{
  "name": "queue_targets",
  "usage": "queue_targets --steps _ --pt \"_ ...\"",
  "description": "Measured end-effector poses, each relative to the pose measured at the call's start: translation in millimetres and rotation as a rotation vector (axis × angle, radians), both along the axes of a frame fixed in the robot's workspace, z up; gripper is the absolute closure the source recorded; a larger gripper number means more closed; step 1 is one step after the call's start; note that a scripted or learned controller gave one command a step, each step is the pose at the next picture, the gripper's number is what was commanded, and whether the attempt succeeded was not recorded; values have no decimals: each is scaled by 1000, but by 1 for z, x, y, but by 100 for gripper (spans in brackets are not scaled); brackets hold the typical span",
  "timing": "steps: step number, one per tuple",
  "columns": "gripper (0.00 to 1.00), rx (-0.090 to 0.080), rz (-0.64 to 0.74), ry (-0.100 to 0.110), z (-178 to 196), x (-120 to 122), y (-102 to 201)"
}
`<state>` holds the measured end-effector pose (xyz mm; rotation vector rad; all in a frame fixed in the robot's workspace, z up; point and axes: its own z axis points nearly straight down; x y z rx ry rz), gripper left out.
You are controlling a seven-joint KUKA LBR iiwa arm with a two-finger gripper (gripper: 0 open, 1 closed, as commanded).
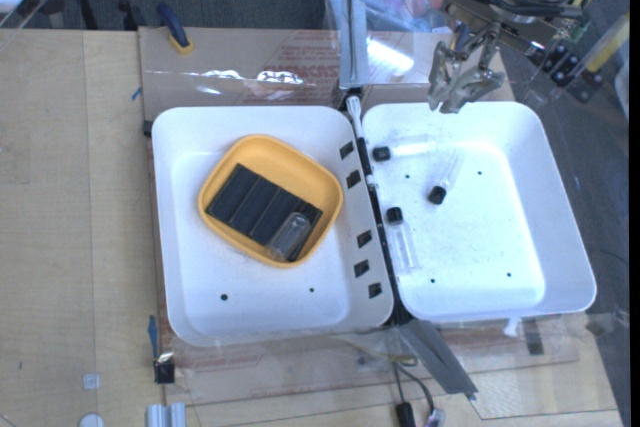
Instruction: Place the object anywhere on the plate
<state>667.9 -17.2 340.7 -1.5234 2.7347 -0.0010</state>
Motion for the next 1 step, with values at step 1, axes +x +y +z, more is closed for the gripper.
queue_targets --steps 1 --pt "100 -2 406 6 -73 -1 -4"
